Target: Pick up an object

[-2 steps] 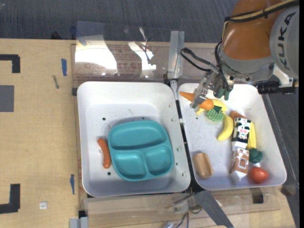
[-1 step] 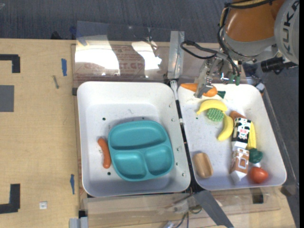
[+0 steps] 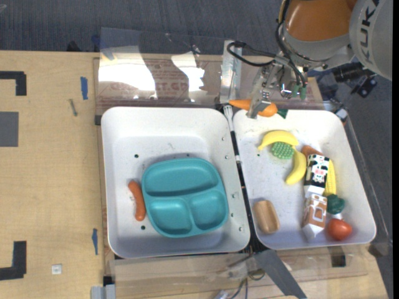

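Here I read the bench (image 3: 43, 167) as the widest surface, carrying two white bins side by side. The left bin (image 3: 118, 129) holds a teal divided tray (image 3: 184, 195), with a sausage (image 3: 138, 199) lying just beside the tray's left edge. The right bin (image 3: 358, 185) holds the smaller items: a banana (image 3: 292, 156) curved around a green ridged piece (image 3: 282, 149), a cow-print carton (image 3: 318, 170) touching a brown-and-white carton (image 3: 315, 212) below it, a bread roll (image 3: 267, 216) near the front wall, and a tomato (image 3: 340, 228) in the front right corner. The arm (image 3: 324, 11) enters from the upper right, orange band above the wrist. The gripper (image 3: 262, 103) sits over the back left corner of the right bin, and I see a carrot (image 3: 252, 106) lying crosswise at its tips. The fingers appear closed on the carrot, though glare and cabling there make the contact hard to confirm. The carrot hangs level, above the bin's rear rim.
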You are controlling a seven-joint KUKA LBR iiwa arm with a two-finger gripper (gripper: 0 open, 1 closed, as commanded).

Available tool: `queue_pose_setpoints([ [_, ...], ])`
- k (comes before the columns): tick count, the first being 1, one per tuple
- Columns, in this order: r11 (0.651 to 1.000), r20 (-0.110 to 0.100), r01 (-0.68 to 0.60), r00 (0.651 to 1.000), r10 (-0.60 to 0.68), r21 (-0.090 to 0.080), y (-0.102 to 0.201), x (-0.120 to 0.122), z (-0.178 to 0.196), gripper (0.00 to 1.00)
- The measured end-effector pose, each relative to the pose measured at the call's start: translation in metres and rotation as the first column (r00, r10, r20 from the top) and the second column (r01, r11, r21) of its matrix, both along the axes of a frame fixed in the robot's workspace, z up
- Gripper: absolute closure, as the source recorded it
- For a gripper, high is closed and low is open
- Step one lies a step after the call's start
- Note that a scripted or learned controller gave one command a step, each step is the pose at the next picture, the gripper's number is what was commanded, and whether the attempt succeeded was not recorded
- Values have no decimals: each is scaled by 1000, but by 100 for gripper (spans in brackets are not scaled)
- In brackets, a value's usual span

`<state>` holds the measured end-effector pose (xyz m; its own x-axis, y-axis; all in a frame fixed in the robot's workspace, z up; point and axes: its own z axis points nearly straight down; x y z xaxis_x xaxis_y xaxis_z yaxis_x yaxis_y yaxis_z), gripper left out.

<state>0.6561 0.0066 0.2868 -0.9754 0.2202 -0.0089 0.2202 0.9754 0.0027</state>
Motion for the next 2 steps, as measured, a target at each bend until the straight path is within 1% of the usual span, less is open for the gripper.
queue_pose_setpoints([
  [1, 992, -7, -130, 992, 130, -1, -11, -29, -36, 100],
  [2, 991, 5, -131, 991, 131, -2, -10, -27, -23, 100],
])
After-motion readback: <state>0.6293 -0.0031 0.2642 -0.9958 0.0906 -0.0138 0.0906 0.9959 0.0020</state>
